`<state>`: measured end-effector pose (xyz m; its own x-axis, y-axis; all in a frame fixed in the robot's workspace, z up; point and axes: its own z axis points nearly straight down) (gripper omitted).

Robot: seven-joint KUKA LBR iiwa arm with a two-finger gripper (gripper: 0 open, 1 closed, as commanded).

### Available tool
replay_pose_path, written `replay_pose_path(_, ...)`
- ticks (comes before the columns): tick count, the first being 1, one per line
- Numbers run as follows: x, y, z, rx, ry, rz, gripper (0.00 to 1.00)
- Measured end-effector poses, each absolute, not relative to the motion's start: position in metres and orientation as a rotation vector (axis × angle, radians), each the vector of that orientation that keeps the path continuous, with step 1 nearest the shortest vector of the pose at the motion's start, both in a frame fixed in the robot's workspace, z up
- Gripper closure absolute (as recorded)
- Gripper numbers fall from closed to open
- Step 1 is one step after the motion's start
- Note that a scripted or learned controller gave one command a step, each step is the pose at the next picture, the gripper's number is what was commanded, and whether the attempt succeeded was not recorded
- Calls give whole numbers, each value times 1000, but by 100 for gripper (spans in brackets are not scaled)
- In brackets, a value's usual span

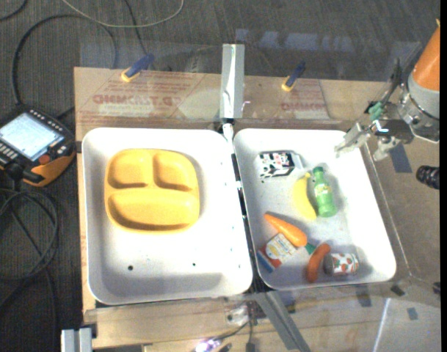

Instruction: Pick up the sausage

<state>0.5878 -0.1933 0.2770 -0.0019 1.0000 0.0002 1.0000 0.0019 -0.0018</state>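
The sausage (317, 261) lies at the near edge of the right bin (379, 196), between a small carton (280, 251) and a can (343, 264). Farther back, the gripper (364, 138) hovers over the bin's far right rim, fingers spread, holding nothing.

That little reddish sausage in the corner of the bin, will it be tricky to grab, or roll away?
The sausage looks smooth and rounded, so it may slip or roll if nudged sideways. It lies wedged between a small can and a carton, which probably leaves little room around it. It looks like a light plastic toy, likely stiff. The tool is up at the bin's far edge.
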Motion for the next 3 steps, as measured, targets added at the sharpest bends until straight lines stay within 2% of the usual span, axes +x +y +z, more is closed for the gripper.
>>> replay_pose_path(1, 589, -192, 286, -2216, -2224, 2, 100)
replay_pose_path(2, 581, -151, 270, -2214, -2229, 4, 100)
replay_pose_path(3, 570, -110, 233, -2310, -2128, 1, 100)
